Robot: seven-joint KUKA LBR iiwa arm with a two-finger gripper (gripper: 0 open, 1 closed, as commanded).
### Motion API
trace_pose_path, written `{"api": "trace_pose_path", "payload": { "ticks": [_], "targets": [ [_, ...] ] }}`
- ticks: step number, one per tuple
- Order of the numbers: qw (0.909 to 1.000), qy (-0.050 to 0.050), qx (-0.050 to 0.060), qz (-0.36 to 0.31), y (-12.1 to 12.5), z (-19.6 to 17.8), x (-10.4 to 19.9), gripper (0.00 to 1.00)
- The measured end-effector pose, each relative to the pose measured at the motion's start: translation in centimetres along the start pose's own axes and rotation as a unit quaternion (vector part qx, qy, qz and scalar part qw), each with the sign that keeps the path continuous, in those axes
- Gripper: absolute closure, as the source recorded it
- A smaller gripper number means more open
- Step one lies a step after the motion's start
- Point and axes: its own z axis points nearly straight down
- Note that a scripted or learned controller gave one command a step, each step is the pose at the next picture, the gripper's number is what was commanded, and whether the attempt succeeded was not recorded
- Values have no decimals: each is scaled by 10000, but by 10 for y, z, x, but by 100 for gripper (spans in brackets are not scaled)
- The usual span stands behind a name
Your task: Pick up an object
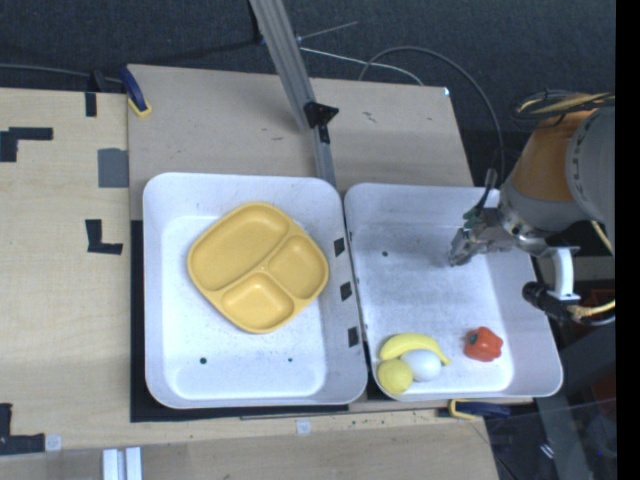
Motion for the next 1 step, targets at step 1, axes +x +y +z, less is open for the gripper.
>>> {"api": "trace_pose_path", "payload": {
  "ticks": [1],
  "targets": [
    [10000,-9,-36,12,-2,-58,-8,100]
  ]
}}
